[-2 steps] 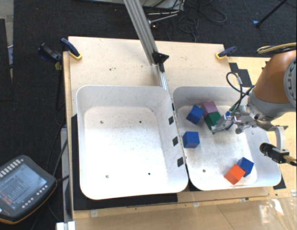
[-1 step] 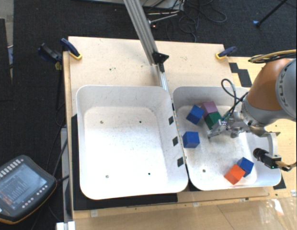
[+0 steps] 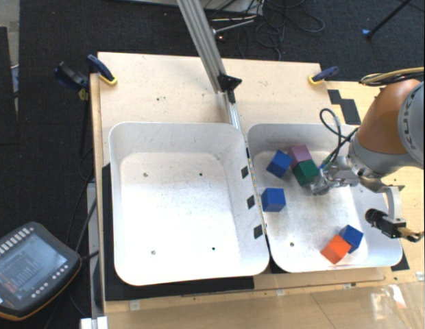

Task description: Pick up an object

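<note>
Camera view, looking down on the bench: the arm [image 3: 391,125] reaches in from the right over the right bin [image 3: 384,256], and its gripper [image 3: 321,184] sits low, just beside the green block [image 3: 306,173] and possibly touching it. Whether its jaws stand apart or together I cannot tell — they are small and dark against the bin floor, and nothing shows plainly clamped in them.

All the candidate objects lie in the right bin. The green block is packed against a pink block [image 3: 301,153] and a blue block [image 3: 280,163]; another blue block [image 3: 273,199] sits near the divider, and an orange block [image 3: 335,249] touches a third blue block [image 3: 351,237] near the front edge.

By my reading the task is at the reach-and-grasp stage — the approach looks done, while a secure grip and the lift remain. Every block rests on the bin floor, so nothing is picked up yet.
</note>
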{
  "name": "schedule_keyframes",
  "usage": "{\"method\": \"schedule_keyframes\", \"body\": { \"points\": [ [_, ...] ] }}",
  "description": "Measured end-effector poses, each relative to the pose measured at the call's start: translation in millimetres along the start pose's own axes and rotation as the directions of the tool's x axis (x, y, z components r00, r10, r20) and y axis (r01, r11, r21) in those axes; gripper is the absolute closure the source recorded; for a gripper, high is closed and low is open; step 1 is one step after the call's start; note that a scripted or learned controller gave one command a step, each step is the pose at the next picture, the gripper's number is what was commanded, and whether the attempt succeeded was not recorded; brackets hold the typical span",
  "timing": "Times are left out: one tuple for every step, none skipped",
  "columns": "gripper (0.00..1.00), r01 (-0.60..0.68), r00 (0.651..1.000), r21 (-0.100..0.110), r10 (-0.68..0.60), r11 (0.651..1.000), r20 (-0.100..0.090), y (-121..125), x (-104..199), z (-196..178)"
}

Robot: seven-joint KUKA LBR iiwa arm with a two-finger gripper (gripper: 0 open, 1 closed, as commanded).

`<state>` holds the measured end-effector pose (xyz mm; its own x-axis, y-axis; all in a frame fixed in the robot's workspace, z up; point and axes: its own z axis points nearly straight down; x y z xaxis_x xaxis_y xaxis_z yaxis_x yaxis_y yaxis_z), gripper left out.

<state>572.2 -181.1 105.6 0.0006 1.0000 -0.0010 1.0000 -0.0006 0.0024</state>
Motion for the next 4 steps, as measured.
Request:
{"method": "schedule_keyframes", "body": {
  "points": [
    [1.0, 0.003, 1.0, -0.005, -0.003, 1.0, 0.002, 10.3, -2.5, -59.5],
    [1.0, 0.003, 1.0, -0.004, -0.003, 1.0, 0.001, 9.7, -1.4, -102.8],
    [1.0, 0.003, 1.0, -0.003, -0.003, 1.0, 0.001, 11.0, -1.5, -133.0],
    [1.0, 0.008, 1.0, 0.002, -0.008, 1.0, -0.003, 0.8, 47.1, -142.2]
  ]
}}
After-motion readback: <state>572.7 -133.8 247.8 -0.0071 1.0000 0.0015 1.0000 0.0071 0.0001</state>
